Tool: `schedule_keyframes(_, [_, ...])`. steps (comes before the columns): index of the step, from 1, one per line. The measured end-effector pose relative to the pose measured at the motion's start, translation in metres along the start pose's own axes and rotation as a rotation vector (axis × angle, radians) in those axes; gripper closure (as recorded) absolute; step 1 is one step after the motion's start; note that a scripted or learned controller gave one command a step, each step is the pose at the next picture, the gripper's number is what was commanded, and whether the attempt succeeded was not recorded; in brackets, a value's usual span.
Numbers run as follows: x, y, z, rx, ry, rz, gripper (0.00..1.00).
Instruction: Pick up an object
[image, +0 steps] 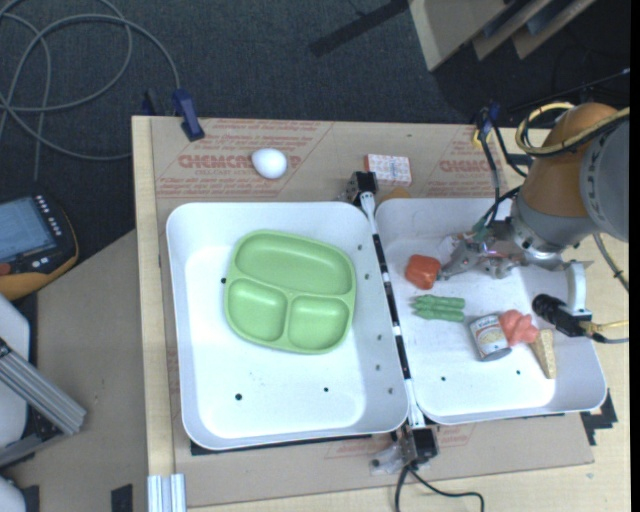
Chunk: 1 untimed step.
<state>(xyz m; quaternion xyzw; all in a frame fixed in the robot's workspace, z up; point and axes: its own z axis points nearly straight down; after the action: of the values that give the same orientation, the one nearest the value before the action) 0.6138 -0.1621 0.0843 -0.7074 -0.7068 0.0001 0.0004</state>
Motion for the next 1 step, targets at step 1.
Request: schedule_keyframes(1, [0.0251, 0.0441, -0.0007, 0.042, -0.007, 0.013, 0.00])
